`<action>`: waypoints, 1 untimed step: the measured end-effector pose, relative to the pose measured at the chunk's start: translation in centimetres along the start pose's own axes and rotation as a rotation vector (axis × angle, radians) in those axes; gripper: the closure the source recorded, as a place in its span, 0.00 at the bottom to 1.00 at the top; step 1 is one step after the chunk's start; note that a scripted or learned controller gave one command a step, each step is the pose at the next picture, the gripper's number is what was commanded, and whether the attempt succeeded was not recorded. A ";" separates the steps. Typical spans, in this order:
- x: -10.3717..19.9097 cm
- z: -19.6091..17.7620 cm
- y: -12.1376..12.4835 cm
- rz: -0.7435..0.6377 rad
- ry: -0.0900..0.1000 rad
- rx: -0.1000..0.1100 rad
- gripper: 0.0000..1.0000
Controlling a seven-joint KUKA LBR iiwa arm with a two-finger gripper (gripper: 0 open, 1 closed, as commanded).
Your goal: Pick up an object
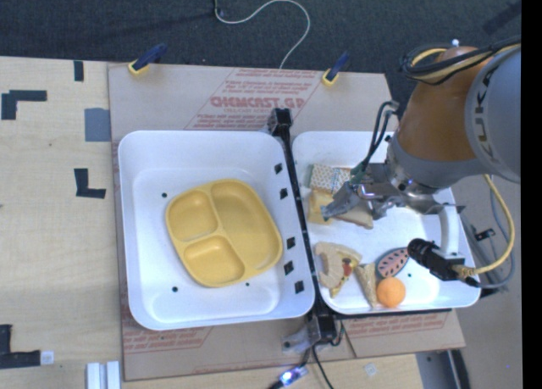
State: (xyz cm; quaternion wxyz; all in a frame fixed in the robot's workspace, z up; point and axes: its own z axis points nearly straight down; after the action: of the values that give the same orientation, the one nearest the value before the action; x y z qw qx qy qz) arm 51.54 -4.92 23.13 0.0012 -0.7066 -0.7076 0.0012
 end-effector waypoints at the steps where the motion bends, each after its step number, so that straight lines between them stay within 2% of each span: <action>1: 0.3 0.0 1.1 -0.001 0.000 -0.001 1.00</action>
State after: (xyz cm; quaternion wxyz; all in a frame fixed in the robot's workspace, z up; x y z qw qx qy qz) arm 52.68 -4.66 23.13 0.0008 -0.7064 -0.7078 0.0006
